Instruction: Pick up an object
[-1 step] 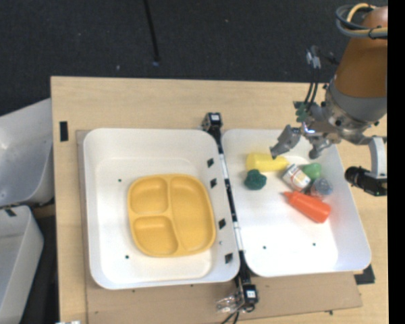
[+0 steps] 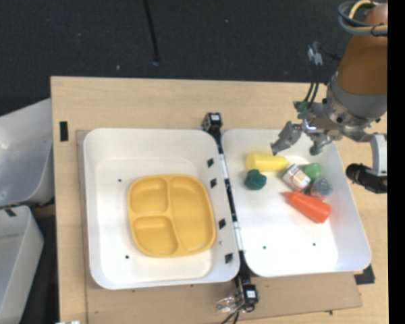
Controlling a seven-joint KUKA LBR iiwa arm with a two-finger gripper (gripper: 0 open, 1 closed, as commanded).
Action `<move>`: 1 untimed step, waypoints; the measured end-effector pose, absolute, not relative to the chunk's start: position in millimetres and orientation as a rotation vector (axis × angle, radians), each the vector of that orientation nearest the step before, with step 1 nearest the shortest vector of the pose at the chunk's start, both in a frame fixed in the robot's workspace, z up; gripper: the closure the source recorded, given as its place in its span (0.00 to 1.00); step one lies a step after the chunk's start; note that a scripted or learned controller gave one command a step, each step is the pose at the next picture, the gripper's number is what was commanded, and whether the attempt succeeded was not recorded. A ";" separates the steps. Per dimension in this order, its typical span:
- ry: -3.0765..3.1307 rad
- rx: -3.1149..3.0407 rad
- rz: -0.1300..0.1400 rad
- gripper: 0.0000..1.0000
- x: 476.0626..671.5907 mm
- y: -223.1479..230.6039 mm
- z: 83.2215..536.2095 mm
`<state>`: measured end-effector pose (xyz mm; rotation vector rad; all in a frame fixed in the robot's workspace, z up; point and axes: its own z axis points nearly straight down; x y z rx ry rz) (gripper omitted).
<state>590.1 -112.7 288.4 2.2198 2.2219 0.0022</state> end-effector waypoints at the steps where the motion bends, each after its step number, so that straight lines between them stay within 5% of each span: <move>1: 2.223 2.221 -0.005 0.00 591.5 -104.8 239.3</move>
